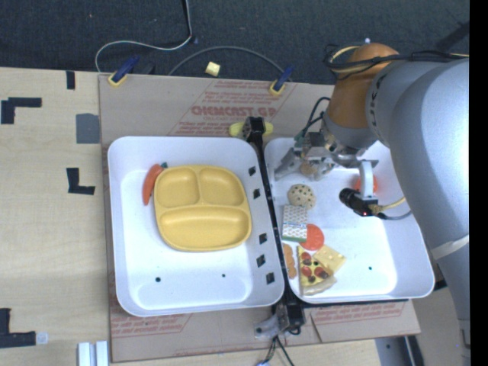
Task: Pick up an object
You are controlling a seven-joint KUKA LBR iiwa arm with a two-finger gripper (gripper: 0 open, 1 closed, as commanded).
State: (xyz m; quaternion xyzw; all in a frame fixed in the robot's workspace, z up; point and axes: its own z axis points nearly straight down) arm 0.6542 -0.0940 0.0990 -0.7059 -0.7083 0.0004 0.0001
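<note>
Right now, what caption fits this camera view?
Gripper above a cookie in the right bin; yellow tray left.

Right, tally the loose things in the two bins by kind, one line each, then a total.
Divided yellow plate, left bin: 1
Carrot, left bin, against the plate's left edge: 1
Cookie, right bin: 1
Silver grater-like piece: 1
Red tomato slice: 1
Pizza slice: 1
Total: 6
A small orange item by the divider is too unclear to count.
</note>
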